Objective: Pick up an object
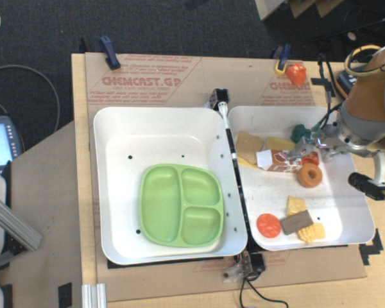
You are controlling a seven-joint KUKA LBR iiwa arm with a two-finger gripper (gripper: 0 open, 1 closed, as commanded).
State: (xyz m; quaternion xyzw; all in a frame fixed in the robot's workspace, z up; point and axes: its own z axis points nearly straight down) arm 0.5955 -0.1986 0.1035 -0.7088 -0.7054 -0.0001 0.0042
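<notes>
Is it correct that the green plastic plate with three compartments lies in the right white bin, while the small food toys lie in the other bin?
Not quite. In the camera view the green plastic plate with three compartments lies in the left white bin; the small food toys lie in the right white bin.

Green divided plate (180,205) in white bin (109,172); red tomato (268,224).

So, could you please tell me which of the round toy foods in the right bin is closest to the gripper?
The brown doughnut, ring-shaped with a hole, lies just below the gripper. The flat red tomato slice sits farther away, near the bin's front edge beside the brown block.
</notes>
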